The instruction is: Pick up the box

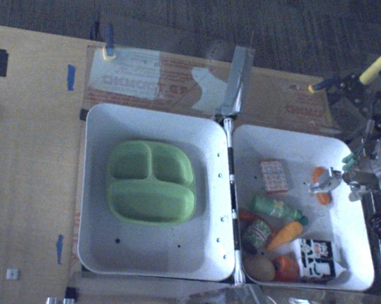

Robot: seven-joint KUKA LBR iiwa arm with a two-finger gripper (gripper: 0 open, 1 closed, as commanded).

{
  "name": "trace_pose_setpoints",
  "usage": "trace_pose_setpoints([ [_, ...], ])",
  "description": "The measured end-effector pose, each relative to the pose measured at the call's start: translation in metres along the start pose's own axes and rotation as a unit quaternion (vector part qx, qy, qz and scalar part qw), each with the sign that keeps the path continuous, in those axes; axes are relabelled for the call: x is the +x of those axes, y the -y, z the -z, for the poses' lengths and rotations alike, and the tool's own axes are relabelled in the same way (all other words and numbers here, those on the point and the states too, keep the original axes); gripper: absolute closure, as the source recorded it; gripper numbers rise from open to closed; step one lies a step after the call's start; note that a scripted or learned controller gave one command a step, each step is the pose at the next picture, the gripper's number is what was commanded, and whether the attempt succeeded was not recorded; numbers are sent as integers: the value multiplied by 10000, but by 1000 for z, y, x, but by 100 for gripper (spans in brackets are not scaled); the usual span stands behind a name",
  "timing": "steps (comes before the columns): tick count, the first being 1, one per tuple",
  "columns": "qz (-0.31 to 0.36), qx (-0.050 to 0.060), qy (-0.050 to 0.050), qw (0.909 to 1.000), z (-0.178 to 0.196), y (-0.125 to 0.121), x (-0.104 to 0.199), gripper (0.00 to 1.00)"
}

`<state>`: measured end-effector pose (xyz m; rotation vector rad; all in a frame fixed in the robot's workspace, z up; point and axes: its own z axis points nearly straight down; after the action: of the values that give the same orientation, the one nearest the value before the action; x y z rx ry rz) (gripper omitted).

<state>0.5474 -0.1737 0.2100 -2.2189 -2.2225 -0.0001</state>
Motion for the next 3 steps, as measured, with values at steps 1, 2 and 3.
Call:
trace_pose_setpoints([
  [1,152,-7,5,9999,-92,-83,45,0],
  [2,-1046,-17,7,9945,-124,-97,80,0],
  [3,-1028,-29,14,9947,-113,-98,82,100],
])
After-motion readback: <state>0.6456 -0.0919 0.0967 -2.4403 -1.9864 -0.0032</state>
